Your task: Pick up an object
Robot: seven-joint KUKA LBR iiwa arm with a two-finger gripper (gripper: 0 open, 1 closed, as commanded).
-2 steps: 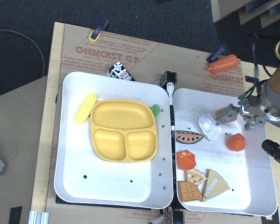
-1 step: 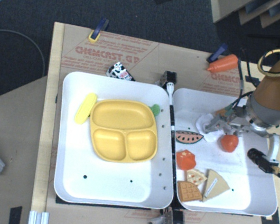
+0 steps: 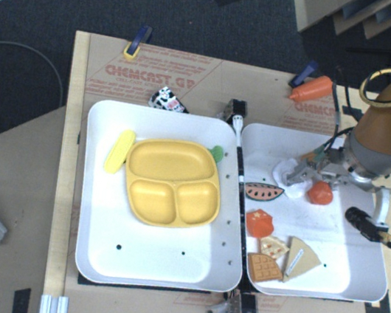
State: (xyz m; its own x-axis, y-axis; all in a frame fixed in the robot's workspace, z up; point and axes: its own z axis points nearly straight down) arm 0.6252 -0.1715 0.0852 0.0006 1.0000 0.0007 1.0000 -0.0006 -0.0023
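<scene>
Bench topped with brown board (image 3: pixel 194 77), "CHEMCAST GP" printed in red, partly read. Two white bins side by side: left bin (image 3: pixel 90 246), right bin (image 3: pixel 355 270). Gripper (image 3: pixel 305 173) lowered into right bin; grip state cannot be told. Red tomato-like toy (image 3: pixel 320 193) seen just beside gripper, contact unclear. Watermelon slice (image 3: pixel 262 192) near divider. Yellow divided tray (image 3: pixel 172 182) held in left bin.

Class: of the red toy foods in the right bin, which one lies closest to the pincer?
The round red tomato, just right of the pincer. The watermelon slice and the red pepper lie nearer the divider, farther away.
</scene>
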